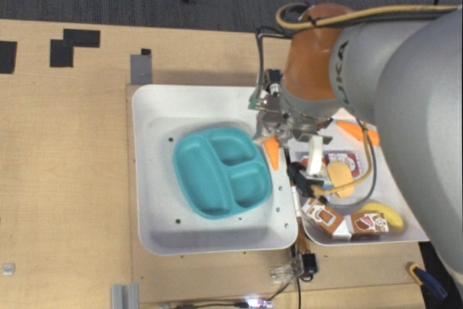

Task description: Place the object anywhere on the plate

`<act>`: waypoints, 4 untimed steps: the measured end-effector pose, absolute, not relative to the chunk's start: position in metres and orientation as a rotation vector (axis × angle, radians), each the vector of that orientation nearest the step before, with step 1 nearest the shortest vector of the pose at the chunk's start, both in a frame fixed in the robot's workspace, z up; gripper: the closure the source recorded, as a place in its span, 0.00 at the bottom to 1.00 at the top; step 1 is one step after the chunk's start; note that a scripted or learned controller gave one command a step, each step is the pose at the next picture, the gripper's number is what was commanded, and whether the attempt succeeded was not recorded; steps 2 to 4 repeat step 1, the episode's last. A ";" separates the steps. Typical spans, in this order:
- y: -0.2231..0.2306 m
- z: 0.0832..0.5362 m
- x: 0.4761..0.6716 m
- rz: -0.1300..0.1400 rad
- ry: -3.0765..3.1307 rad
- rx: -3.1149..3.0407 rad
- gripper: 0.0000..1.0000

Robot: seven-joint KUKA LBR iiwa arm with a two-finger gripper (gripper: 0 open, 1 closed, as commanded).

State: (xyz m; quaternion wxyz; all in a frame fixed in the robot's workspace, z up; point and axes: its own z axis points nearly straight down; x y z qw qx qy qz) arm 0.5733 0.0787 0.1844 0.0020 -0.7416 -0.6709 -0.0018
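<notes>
The bench (65,177) fills the left and lower parts of the frame, with dark carpet along the top. The left bin (153,155) sits at mid-frame, and a teal plate (210,188) with three compartments lies flat on its floor, turned at a slant.

The arm (394,61) enters from the right. Its orange band (311,61) is above the centre, and the gripper (270,134) points down at the upper right edge of the plate. A small orange carrot (272,154) hangs upright right under the gripper with its thin end down. The fingers are closed on its upper end, which sits between them. The carrot's lower end lies at the plate's right rim, over the strip of bin floor between the plate and the bin's right wall. Whether the tip touches the plate or the floor cannot be told.

The right bin (396,188) shows at centre right, partly under the arm. A second orange piece (354,131) lies near its upper edge. Below that is a round yellow thing (338,173) beside a red and white packet (341,157). A banana (381,215) lies at lower right, and two brown and white boxes (323,216) are close to the bin's lower left corner.
</notes>
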 end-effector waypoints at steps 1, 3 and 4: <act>0.073 0.185 0.574 -0.002 -2.098 -2.338 0.00; 0.073 0.185 0.574 -0.002 -2.098 -2.338 0.00; 0.073 0.185 0.574 -0.002 -2.098 -2.338 0.00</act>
